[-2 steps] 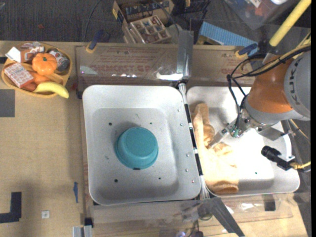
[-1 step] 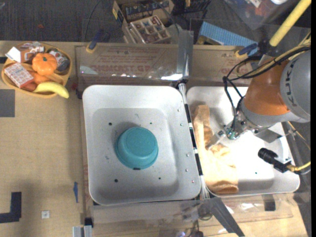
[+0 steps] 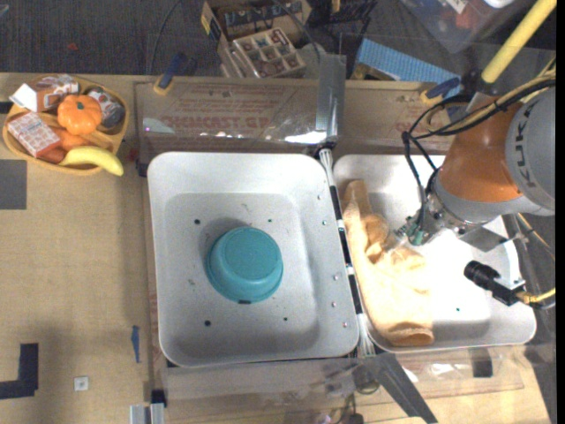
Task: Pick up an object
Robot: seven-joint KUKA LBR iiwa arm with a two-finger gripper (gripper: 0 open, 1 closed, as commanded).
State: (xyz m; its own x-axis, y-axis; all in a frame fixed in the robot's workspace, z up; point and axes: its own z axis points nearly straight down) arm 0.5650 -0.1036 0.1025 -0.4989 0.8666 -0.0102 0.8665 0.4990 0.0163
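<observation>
A teal bowl (image 3: 245, 263) lies upside down in the middle of the left bin (image 3: 177, 193). A soft pale-yellow and tan thing (image 3: 393, 290), like a cloth or plush, stretches along the left wall of the right bin (image 3: 512, 325), from the bin's far side to its near corner. My gripper (image 3: 413, 234) reaches down from the right, with its tip at the upper middle of that soft thing, touching it or just above it. The arm's grey and orange wrist (image 3: 481, 175) hangs over the far half of the right bin.
A wooden dish (image 3: 18, 140) holding a banana, a small pumpkin and small boxes sits on the bench at the far left. Cardboard and clutter lie beyond the bins. The right half of the right bin's floor shows bare white.
</observation>
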